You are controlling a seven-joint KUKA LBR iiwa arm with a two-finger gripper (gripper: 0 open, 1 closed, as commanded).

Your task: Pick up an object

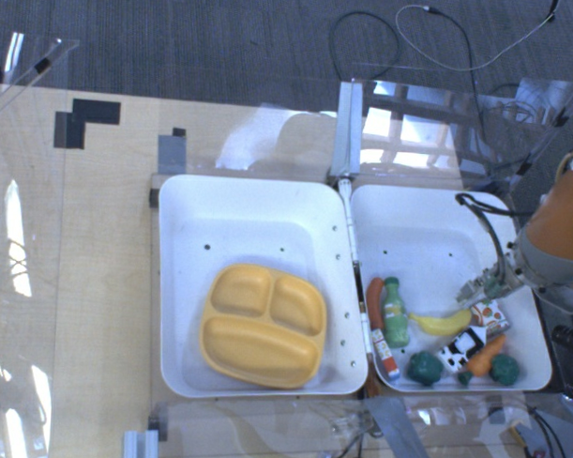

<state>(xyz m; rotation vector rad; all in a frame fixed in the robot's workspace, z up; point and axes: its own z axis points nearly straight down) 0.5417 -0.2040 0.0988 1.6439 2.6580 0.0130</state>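
Beside the end effector (481, 288), grip state unclear, the banana (440, 322) lies lengthwise left-to-right.

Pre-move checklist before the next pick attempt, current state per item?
1. Targets present: ok. The right bin holds a banana, green bottle, carrot, two broccoli pieces and more, bunched at its near edge.
2. Gripper over the objects: ok, it sits just above the banana's right end, beside a small carton.
3. Anything held: cannot tell; nothing is visibly between the fingers.
4. Finger opening: cannot tell, too small and blurred.
5. Target isolation: not ok. Items touch or overlap, so a clean single grasp looks hard.
6. Left bin: ok, holds the yellow divided tray, away from the arm.
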